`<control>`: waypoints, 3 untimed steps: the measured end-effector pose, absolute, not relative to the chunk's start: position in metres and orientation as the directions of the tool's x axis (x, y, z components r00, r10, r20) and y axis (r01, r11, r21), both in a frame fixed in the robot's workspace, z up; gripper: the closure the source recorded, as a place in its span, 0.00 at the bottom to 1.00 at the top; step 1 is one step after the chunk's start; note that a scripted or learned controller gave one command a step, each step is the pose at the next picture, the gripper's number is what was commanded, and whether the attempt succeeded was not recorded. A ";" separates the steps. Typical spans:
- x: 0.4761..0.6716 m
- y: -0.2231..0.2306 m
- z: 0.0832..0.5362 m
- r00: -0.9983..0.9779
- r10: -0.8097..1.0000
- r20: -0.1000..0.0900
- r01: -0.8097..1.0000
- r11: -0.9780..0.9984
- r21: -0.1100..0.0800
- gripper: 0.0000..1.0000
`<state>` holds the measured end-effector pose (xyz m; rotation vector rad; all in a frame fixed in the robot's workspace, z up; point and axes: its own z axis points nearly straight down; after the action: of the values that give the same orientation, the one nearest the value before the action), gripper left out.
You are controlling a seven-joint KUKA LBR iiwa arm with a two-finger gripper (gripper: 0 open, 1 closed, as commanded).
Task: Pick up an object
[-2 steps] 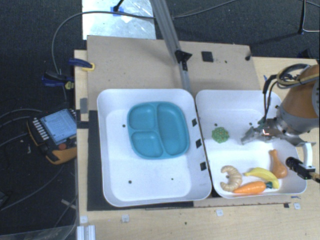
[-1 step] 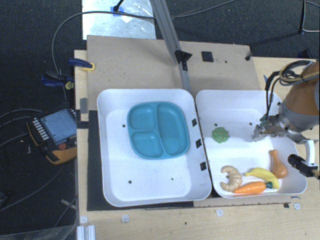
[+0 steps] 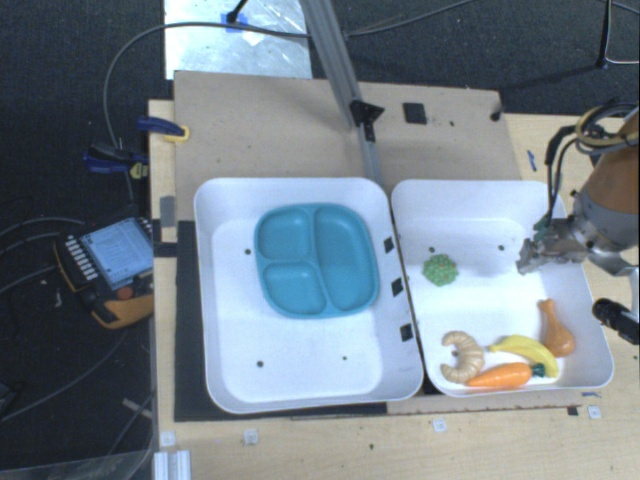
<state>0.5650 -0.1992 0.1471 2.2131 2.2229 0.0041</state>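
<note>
Lowest in the frame, an orange carrot [image 3: 499,375] lay at six o'clock in the right bin [image 3: 470,203], touching a yellow banana [image 3: 528,349] and a pale croissant [image 3: 461,354]. A chicken drumstick [image 3: 556,330] sat at four o'clock, and a green broccoli floret [image 3: 440,269] at nine, well apart from the rest. The gripper [image 3: 532,255] hovered at three o'clock near the rim, its spread impossible to tell. A blue divided plate [image 3: 317,259] rested in the left bin [image 3: 230,368].
</note>
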 end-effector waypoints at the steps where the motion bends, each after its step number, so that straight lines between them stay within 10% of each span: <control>1: 0.566 -0.200 0.212 -0.006 1.000 -0.003 1.000 0.006 0.007 1.00; 3: 0.573 -0.149 0.255 -0.010 1.000 0.001 1.000 0.010 0.000 1.00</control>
<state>0.5728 -0.1493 0.2550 2.2110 2.2322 0.0014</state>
